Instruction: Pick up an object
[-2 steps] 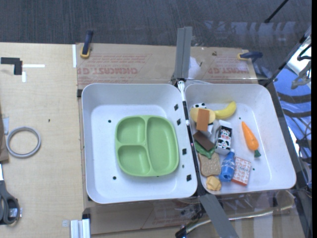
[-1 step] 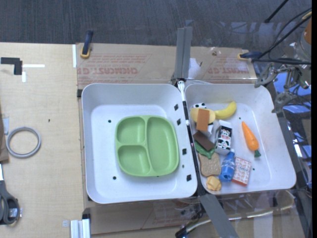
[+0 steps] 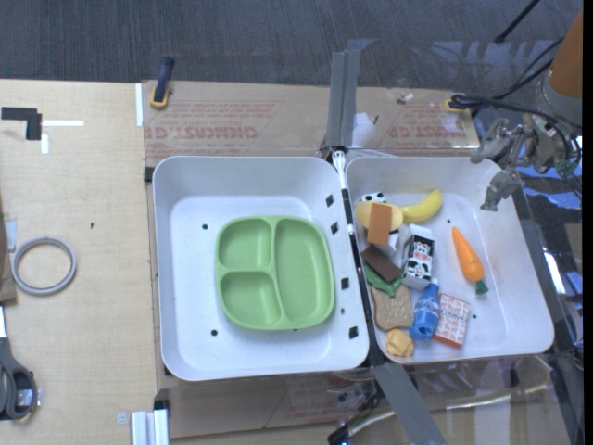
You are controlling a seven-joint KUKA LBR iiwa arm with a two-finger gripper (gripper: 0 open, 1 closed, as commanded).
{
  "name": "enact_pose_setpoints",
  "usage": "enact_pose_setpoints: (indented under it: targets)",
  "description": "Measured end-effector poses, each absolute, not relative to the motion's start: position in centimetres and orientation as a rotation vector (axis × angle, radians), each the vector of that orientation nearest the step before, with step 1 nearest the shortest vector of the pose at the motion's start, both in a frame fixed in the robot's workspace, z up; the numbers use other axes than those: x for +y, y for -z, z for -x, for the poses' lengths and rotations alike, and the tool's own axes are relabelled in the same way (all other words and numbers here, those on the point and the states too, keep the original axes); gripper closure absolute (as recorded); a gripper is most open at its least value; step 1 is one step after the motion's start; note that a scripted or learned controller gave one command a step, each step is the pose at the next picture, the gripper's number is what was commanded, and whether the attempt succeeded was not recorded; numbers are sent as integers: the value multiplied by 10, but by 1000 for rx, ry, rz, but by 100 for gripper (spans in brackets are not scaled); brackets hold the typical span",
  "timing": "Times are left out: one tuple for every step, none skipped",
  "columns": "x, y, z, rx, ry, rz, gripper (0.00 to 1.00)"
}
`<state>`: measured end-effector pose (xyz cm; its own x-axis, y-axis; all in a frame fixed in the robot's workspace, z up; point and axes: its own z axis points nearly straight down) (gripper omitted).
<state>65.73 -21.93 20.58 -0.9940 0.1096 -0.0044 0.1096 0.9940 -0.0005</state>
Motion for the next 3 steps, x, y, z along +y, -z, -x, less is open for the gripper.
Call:
enact_pose_setpoints:
  targets:
    - [-222, -110, -613, 3120, 9, 148, 0]
    - [-201, -93, -642, 3112, 1, -386, 0]
    - [-201, -105, -644, 3106, 4, -381, 100]
